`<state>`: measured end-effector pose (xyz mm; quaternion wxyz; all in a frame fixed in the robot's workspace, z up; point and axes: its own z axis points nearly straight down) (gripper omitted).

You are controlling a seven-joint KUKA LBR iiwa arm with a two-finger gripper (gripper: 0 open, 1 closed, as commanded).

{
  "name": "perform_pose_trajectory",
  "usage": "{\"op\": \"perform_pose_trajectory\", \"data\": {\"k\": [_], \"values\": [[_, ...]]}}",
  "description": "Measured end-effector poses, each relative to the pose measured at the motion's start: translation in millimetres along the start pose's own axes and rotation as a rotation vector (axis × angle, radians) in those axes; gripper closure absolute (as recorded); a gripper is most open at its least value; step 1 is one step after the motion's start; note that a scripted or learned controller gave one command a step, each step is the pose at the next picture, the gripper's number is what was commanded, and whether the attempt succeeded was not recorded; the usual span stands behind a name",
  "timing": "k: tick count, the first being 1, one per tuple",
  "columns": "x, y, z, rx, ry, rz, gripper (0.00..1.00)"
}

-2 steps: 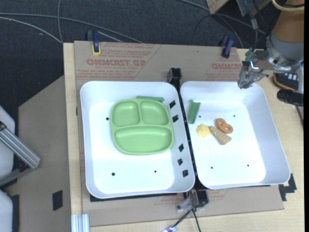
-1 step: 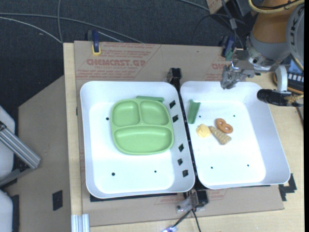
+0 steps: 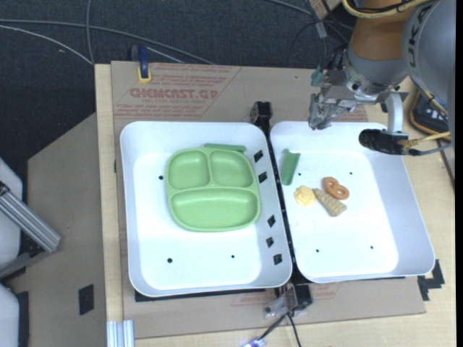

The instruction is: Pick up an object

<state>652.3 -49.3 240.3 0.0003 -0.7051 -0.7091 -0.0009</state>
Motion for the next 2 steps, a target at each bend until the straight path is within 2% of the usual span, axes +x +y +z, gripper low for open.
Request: {"op": "perform_pose_trajectory", "data": {"k": [1,2], "values": [[58.6,-7.6,-5.8,0.002,0.002,-0.001,1.0],[115.9,-2.7,6.6,0.002,0.0,0.0,1.0]]}}
